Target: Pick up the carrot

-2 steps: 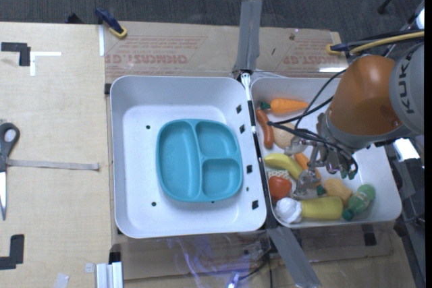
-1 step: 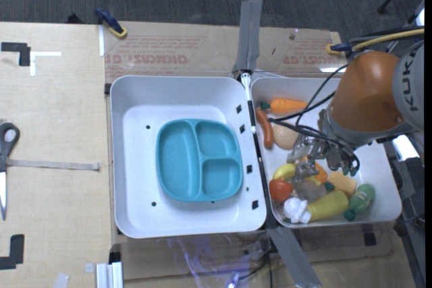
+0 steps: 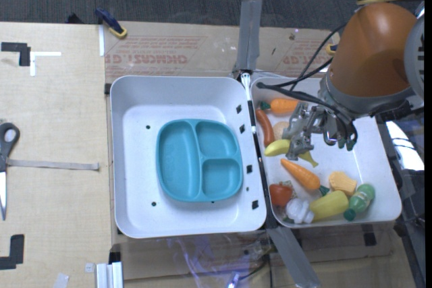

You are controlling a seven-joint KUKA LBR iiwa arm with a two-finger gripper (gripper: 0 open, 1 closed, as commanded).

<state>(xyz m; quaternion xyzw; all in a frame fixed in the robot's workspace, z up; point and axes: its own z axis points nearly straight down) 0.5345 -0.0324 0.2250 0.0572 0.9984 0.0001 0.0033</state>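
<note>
Hovering in the right bin, jaws just above a banana; grip state could not be told. Carrot lay nearer, beside a pepper.

The shallow white right bin is crowded along its left and lower sides. The orange tapered carrot lies hemmed in: yellow banana and red sausage-shaped piece above-left, red tomato-like piece below, yellow pepper and green bottle lower right. The grey arm's orange-banded wrist overhangs the bin's upper part. Bare floor remains at the bin's right-centre.
</note>
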